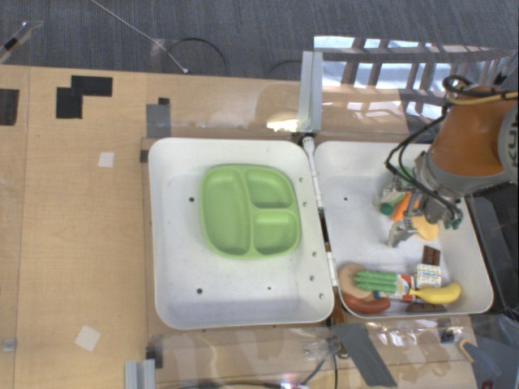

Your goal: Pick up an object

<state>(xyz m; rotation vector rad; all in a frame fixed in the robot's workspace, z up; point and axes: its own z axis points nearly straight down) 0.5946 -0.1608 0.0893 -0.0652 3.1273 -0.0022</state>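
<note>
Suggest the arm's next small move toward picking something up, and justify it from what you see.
Probably lower the gripper straight down: it hovers in the right white bin over an orange carrot-like toy and a yellow piece, away from the pile by the yellow banana.

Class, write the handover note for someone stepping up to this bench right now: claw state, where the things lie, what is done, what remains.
Claw: low over the right bin, among small toys; its state is too cluttered to read.
Things: an orange piece and a yellow piece sit right by the claw. A banana, a green bundle and a red piece lie along the bin's near edge. A green divided plate sits in the left bin.
Done: arm brought to the toys.
Left: no grasp is confirmed; secure one object and lift it.
</note>
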